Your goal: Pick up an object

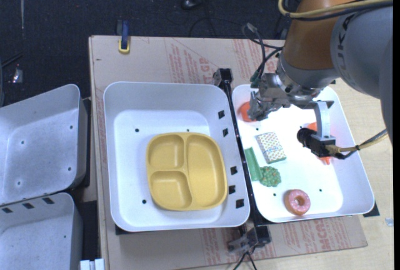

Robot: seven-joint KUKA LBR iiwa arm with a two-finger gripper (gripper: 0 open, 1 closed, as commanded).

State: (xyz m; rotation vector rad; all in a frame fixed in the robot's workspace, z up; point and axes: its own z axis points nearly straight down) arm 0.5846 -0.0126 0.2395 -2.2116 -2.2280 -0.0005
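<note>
I see the two-finger gripper (261,106) low over the right white plastic bin (350,190), beside a small checkered box (270,147); I cannot tell its opening or hold.

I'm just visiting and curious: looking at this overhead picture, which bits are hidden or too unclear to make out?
- The gripper, camera view: the arm's wrist hangs over it, so its grasp is unreadable.
- An orange-red object at the right bin's upper left: mostly hidden under the gripper; kind unclear.
- A small red object near the right bin's right side: partly behind a black fitting; too small to identify.
- The patterned box: its print is too fine to read.
</note>
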